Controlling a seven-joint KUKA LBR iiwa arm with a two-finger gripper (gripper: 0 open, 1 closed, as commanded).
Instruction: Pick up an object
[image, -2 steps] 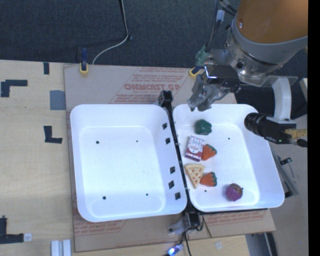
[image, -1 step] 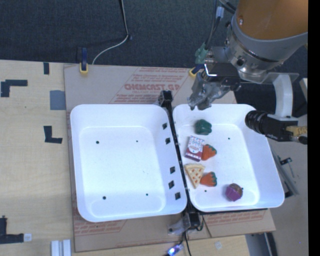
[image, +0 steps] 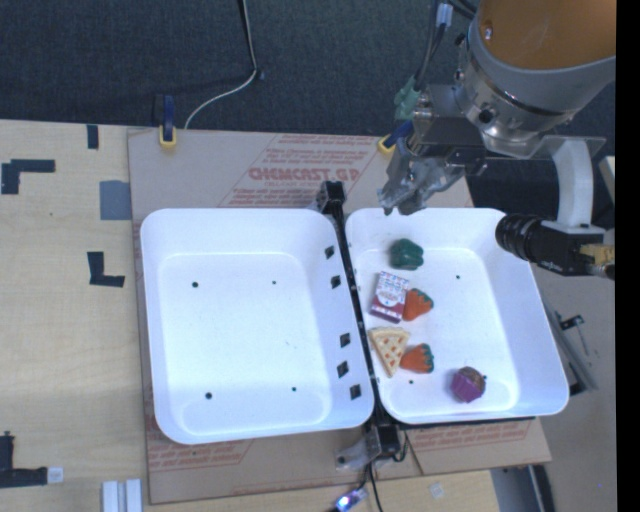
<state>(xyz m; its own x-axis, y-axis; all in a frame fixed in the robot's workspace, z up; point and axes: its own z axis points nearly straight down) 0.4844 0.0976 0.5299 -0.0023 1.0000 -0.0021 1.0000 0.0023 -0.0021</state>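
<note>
Approach step: the gripper (image: 405, 203) hangs over the right bin's (image: 520, 330) far-left corner — fingers apparently together, holding nothing; next, open and descend onto the green toy (image: 405, 253).

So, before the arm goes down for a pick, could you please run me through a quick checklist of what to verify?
1. Things to pick are in the right bin: ok. A green toy, a small packet, two strawberries, a waffle wedge and a purple toy lie there.
2. Gripper carries nothing: ok, nothing shows below it.
3. Gripper above a target: not ok. It hangs over the bin's far rim, short of the green toy.
4. Target stands free: ok for the green and purple toys; not ok for the packet, which touches a strawberry.
5. Finger opening: cannot tell.
</note>
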